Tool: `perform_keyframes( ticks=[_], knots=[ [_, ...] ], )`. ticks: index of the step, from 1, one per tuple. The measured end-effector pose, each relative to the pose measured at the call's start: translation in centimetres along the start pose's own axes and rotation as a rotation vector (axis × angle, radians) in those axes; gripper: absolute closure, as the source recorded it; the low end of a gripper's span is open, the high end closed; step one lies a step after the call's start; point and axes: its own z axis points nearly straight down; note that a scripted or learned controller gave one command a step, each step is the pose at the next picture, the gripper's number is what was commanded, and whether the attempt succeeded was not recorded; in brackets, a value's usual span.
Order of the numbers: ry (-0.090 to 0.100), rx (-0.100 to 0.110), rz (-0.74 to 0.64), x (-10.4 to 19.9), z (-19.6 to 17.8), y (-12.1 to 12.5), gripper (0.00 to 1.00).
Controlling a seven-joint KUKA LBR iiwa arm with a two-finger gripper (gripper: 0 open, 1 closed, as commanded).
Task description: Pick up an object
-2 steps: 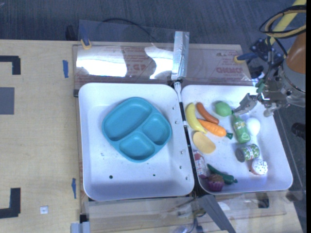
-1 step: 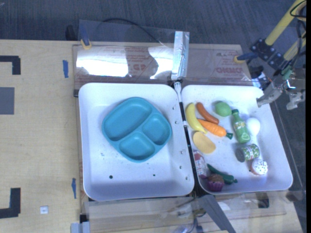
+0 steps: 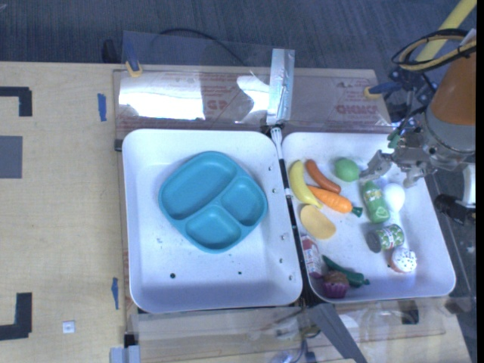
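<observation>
Far to the gripper's left, one blue divided plate lies alone in the left bin; nothing there is within easy reach, so the likely pick comes from the right bin, where the gripper hangs over the upper right part with its two fingers spread apart and nothing between them. Counting from its far left toward it: one banana, one yellow chip-shaped piece, two carrots, one purple-and-green vegetable well below, one lime just left of the gripper, one green bottle and one white egg just beneath it, then one small can and one speckled round toy farther below. The risk, as I judge it, is crowding: bottle and egg sit touching or nearly so, so a finger coming down could land on one and knock the other aside, or close on both and lose them. The egg and lime are round and smooth and could squirt from the fingers. The bin wall is close on the gripper's right, and a descent too far that way might strike it.
</observation>
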Motion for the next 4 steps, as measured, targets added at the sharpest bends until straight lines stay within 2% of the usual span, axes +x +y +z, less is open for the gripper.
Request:
perform_keyframes(
  ticks=[1,2,3,4],
  knots=[
    [-0.007,-0.033,-0.164,0.6,8.1,-0.3,0.0],
    [-0.013,-0.053,-0.261,0.2,8.9,1.4,0.0],
    [-0.004,-0.017,-0.36,2.9,10.6,-1.5,0.0],
    [-0.008,-0.023,-0.356,2.7,9.5,-1.4,1.0]
  ],
)
